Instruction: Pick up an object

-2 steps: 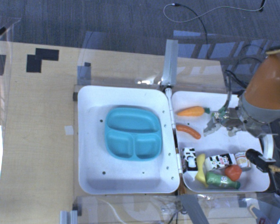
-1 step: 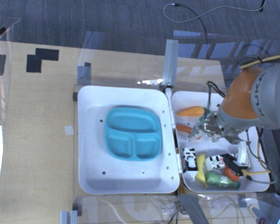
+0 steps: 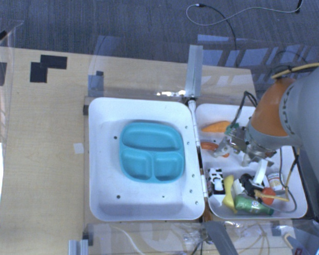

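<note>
Clutter is the trouble here: the right bin (image 3: 301,205) holds a jumble at the lower right of the frame, with a yellow banana-like piece (image 3: 228,190), a green bottle (image 3: 252,205), a small black-and-white item (image 3: 215,179) and something red (image 3: 268,192) lying close together, several touching. An orange piece (image 3: 217,126) lies apart near the bin's upper edge. The gripper (image 3: 233,143) hangs over the middle of that bin, just below the orange piece; I cannot tell how it is set, since the wrist and cables blur into it. A descent into the pile could catch two things at once or nudge one aside, I judge. The left bin (image 3: 95,164) holds a blue divided tray (image 3: 151,150), well apart from the arm. The arm's bulk hides the bin's right side, and the small items near the wrist are too blurred to name.
</note>
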Available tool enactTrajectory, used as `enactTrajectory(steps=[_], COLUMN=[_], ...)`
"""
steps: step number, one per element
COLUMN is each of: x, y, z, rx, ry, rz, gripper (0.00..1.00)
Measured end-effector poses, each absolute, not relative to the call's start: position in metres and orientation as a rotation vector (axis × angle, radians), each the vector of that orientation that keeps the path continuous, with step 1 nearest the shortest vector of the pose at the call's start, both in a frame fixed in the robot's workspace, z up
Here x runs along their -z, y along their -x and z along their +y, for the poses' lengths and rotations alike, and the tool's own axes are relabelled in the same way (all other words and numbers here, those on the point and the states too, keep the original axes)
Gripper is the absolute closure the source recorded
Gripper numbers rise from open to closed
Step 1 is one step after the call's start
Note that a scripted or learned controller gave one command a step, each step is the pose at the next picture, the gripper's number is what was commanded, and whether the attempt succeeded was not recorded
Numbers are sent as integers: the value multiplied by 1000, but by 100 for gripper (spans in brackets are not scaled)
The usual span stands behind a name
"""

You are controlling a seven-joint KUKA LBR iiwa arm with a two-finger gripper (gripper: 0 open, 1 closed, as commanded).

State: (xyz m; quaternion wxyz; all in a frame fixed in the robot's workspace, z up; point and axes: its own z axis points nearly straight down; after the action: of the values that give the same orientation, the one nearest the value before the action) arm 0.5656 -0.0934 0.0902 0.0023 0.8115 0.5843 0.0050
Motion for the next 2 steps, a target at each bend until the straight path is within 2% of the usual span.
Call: enactTrajectory(steps=[1, 2], x=[-102, -288], y=[-569, -602], z=[-91, -65], rx=[-28, -5], ry=[-2540, -2555], rz=[1835, 1822], gripper=[100, 100])
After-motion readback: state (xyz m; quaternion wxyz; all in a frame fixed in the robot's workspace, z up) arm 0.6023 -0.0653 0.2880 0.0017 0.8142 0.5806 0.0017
